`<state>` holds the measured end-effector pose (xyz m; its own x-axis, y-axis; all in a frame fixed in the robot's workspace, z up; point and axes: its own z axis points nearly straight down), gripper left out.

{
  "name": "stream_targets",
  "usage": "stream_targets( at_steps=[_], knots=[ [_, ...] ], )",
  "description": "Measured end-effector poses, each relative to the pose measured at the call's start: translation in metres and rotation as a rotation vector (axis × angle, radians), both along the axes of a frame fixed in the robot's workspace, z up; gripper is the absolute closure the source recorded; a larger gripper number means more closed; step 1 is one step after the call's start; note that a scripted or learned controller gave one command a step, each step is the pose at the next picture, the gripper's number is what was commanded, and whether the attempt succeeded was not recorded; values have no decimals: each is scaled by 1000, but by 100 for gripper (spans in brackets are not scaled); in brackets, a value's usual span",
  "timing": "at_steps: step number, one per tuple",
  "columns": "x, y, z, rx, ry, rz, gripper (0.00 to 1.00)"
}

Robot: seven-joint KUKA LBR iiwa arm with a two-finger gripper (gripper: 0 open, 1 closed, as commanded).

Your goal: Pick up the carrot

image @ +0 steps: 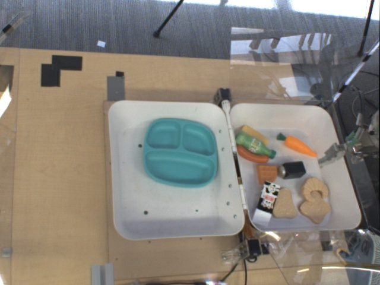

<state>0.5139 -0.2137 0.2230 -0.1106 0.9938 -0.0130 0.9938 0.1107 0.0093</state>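
Camera view, fixed above the bench, looking down at a slant.

Left bin [119, 177]: white, shallow; held one teal divided plate [180, 152], lying flat near its middle.

Right bin [332, 123]: white, shallow; held the toy food. Carrot [295, 145]: orange with a green top, lying flat in the upper right part of the bin, apart from its neighbours. Its long axis ran from upper left to lower right, green end at the upper left, tip pointing toward the right wall. Green bottle [255, 146] and red sausage [252, 156]: against the left wall, well left of the carrot. Small black block [292, 170]: just below the carrot. Milk carton [268, 198] and several tan biscuit shapes [314, 189]: along the lower part of the bin.

Gripper [330, 154]: a small grey piece at the bin's right wall, reaching in from the right; too small and blurred to tell how far it stood open. Nothing was seen in it.

Governing relation: the carrot lay just left of the gripper and slightly above it in the view, tip end nearer. Judged: the grasp had not begun; a short move leftward would be needed, with the fingers set across the long axis.
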Motion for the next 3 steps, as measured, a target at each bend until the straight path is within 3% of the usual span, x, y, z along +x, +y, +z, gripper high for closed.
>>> stream_targets(
  at_steps=[1,2,3],
  knots=[
    [45,7,-105,6,-17,-58,0],
    [100,14,-138,16,1,-95,0],
    [102,14,-123,13,-8,-90,100]
  ],
)
